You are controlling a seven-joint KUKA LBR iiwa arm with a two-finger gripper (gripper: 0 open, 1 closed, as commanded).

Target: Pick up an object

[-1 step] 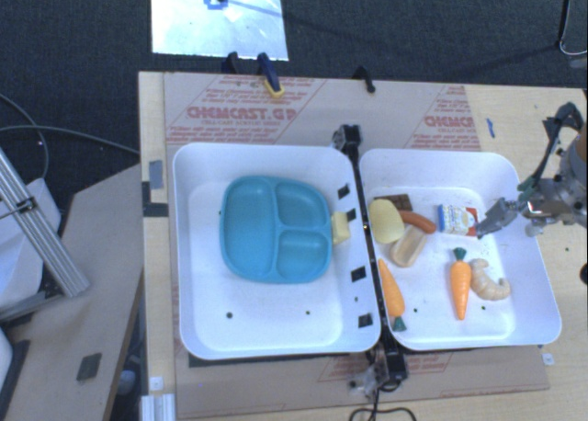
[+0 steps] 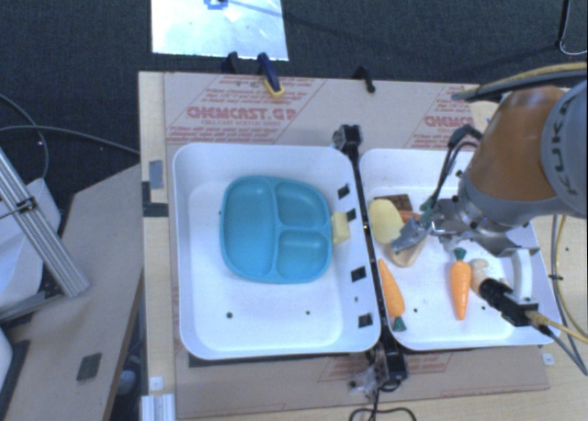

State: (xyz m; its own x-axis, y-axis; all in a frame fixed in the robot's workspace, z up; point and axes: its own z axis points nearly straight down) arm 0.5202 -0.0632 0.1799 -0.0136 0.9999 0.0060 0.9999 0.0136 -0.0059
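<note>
In the right bin (image 2: 514, 332), my gripper (image 2: 418, 229) hangs low at the end of the grey arm with the orange band (image 2: 519, 139). It is right over a tan flat piece (image 2: 409, 252), just right of a yellow rounded object (image 2: 385, 220). A brown block (image 2: 400, 201) lies behind the yellow one. One orange carrot (image 2: 392, 291) lies along the bin's left wall. Another carrot (image 2: 459, 290) lies below the wrist, beside a small pale piece (image 2: 480, 270). The arm hides part of the bin's back right.
The left bin (image 2: 266, 327) holds a blue divided plate (image 2: 276, 229) and a small yellow piece (image 2: 341, 226) at its right wall. A black divider with clips (image 2: 366, 254) runs between the bins. Cables (image 2: 528, 313) trail at the right.
</note>
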